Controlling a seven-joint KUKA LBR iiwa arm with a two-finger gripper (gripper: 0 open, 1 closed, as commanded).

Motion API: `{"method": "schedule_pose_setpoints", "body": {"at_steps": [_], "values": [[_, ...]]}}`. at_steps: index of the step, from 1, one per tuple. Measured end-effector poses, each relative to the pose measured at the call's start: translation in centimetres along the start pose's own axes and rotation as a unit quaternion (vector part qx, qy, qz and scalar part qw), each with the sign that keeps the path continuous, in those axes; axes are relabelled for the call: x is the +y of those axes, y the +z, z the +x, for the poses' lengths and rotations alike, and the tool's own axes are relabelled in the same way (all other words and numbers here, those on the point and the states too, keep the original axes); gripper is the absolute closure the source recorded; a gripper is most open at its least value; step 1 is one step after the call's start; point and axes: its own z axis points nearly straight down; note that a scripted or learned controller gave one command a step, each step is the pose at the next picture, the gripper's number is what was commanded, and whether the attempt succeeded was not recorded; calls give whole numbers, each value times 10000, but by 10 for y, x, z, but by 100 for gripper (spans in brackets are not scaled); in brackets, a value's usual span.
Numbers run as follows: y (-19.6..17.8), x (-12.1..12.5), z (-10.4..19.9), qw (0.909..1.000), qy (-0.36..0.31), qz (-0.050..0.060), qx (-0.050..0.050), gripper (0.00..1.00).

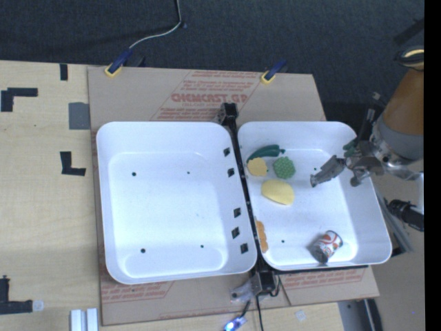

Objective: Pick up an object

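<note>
The crumpled can (326, 245) lies nearest the camera, in the right bin (365, 205). Toy food is grouped near the divider: a yellow lemon-like piece (278, 192), a green round piece (283, 167) and a green pepper (266, 152). The gripper (329, 172) hovers beside them, holding nothing. An isolated piece should be approached vertically. Finger spacing cannot be determined, and the orange item (261, 234) at the divider is partly hidden.

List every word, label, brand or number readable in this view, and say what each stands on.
"CHEMCAST GP": red print on the brown cardboard sheet under the bins, roughly legible.
Smaller red print lines above and below it on the same sheet: too blurred to read.
Red print on the cardboard's front edge, below the bins: too small to read.
Red and white can in the right bin: markings too blurred to read.
</note>
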Motion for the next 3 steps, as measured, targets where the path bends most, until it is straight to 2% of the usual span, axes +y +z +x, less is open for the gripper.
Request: {"method": "schedule_pose_setpoints", "body": {"at_steps": [1, 2, 3], "values": [[-86, 30, 28, 10000, -23, -54, -10, 0], [-213, 28, 28, 10000, -8, -85, -24, 0], [-215, 27, 28, 10000, -2, -13, -14, 100]]}}
